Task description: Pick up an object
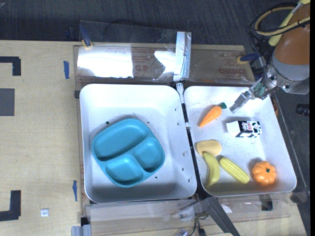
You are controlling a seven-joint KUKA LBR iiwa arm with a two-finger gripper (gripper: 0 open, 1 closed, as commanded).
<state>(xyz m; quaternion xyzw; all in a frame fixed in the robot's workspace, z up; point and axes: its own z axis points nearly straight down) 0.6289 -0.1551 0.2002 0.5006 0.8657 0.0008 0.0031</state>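
The right bin holds a toy carrot, a small white box with a black print, a pale yellow lump, a banana, a corn cob and a small orange pumpkin. My gripper hangs over the bin's upper right part, just right of the carrot and above the white box. Its thin fingers point down to the left and nothing sits between them.
The left bin carries a blue divided plate. A clear plastic wall rises behind the left bin. Yellow and black cables loop at the upper right beside the arm.
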